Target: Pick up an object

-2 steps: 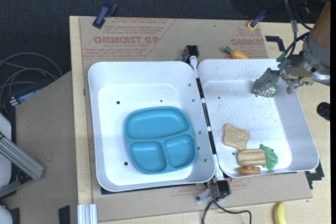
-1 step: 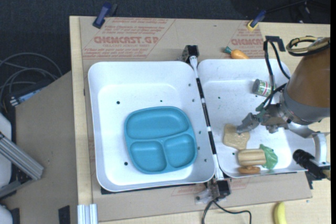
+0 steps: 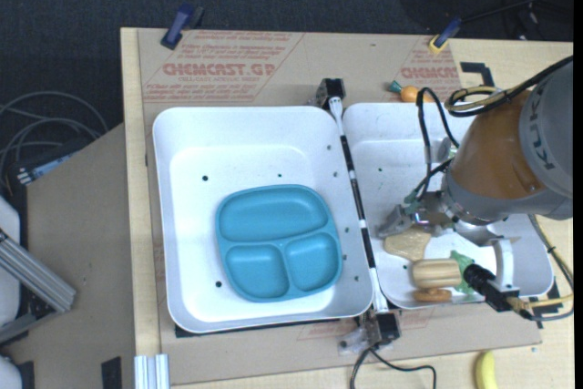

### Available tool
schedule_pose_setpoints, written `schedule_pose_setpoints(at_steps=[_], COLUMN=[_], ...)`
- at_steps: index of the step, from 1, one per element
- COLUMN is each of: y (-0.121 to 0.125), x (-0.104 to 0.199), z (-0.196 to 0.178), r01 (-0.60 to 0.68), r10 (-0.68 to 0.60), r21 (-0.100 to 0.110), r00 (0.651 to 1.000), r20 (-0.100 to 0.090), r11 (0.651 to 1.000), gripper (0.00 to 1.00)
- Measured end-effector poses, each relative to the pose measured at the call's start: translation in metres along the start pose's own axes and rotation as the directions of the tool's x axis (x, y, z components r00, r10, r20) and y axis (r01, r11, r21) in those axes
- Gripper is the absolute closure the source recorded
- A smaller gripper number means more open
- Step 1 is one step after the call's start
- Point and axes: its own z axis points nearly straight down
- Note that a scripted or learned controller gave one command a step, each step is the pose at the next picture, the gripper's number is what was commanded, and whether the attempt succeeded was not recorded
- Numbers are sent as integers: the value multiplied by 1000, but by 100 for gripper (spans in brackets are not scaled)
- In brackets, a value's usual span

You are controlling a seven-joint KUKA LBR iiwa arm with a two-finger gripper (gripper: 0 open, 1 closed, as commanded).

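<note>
The right bin [image 3: 387,137] holds a small heap near its front edge: a flat tan piece [image 3: 407,243], a tan cylinder [image 3: 435,271], a thin orange piece [image 3: 432,294] and a green item [image 3: 470,279]. My gripper [image 3: 409,218] hangs low in this bin, just above the back edge of the flat tan piece. The grey and orange arm [image 3: 496,159] covers the bin's right half. No object is visibly lifted off the bin floor.
The left bin [image 3: 173,137] holds a blue divided tray [image 3: 278,241]. A black divider [image 3: 353,196] runs between the bins. Cables loop over the arm. A small orange object [image 3: 412,92] lies behind the right bin, and a yellow one [image 3: 485,370] by the bench's front edge.
</note>
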Motion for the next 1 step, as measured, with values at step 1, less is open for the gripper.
schedule_pose_setpoints(at_steps=[1], y=[-2], x=[-14], z=[0], r01=[0], r10=[0], r21=[-1], r00=[1000], r20=[1], r11=[1000], gripper=[0])
